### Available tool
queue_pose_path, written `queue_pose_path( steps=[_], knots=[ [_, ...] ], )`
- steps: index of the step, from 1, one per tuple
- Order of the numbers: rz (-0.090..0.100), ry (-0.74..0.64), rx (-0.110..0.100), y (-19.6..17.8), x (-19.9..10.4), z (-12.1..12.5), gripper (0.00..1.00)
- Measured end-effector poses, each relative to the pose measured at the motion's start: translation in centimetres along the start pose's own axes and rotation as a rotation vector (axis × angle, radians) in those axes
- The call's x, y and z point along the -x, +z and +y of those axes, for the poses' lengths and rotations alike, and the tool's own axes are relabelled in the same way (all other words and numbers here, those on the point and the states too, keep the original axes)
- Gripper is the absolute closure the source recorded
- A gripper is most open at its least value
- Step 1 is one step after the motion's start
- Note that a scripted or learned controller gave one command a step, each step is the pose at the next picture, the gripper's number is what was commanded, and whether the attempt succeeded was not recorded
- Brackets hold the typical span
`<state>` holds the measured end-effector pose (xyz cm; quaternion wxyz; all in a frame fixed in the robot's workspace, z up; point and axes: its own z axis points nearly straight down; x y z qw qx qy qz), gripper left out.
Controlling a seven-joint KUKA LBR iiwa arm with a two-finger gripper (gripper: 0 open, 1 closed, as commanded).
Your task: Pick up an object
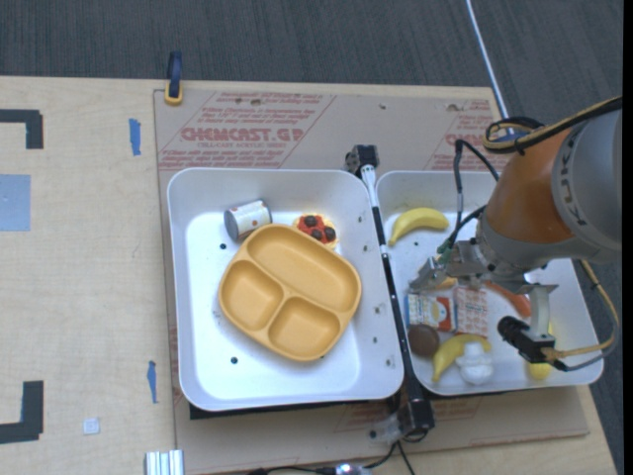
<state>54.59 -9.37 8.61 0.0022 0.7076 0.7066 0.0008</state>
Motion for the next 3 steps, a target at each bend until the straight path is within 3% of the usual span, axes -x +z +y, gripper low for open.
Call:
queue_pose_path(
  steps=[1, 2, 3],
  knots=[
    [0.002, -0.001, -0.002, 0.0, 0.1, 0.8, 0.0],
    [0.001, -0.001, 0.0, 0.0, 0.4, 4.2, 0.0],
    [0.0, -0.001, 0.004, -1.1, 0.4, 4.3, 1.0]
  ],
)
